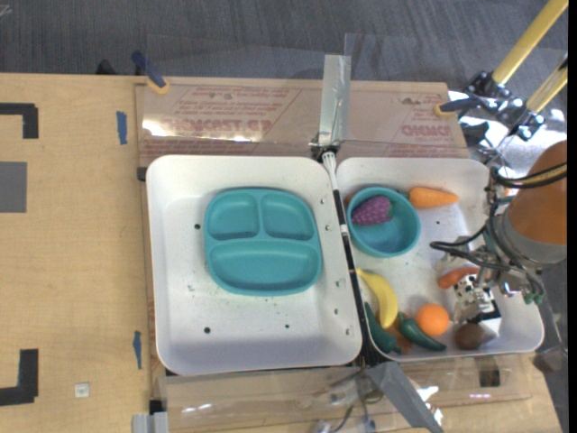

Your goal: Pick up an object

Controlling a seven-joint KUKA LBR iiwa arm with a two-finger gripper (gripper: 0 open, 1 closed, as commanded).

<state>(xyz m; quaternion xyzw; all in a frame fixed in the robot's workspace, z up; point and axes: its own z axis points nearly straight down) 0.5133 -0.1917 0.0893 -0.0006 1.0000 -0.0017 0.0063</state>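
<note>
The right bin (pixel 527 330) holds several toy foods. A blue bowl (pixel 403 238) with purple grapes (pixel 372 210) sits at its back left, and an orange carrot (pixel 432 197) lies beside it. Along the front lie a yellow banana (pixel 384 297), an orange (pixel 434 318), a dark green vegetable (pixel 420 333) and a brown kiwi-like fruit (pixel 469 336). My gripper (pixel 476 298) hangs low over the bin's right part, just above the brown fruit and right next to a small red-orange piece (pixel 454 278). I see nothing held in it.
A teal divided plate (pixel 261 240) lies in the left bin (pixel 171 269). A raised divider (pixel 343 242) runs between the two bins. The arm's orange band (pixel 544 207) and dark cables (pixel 469 246) hang over the right bin's edge.
</note>
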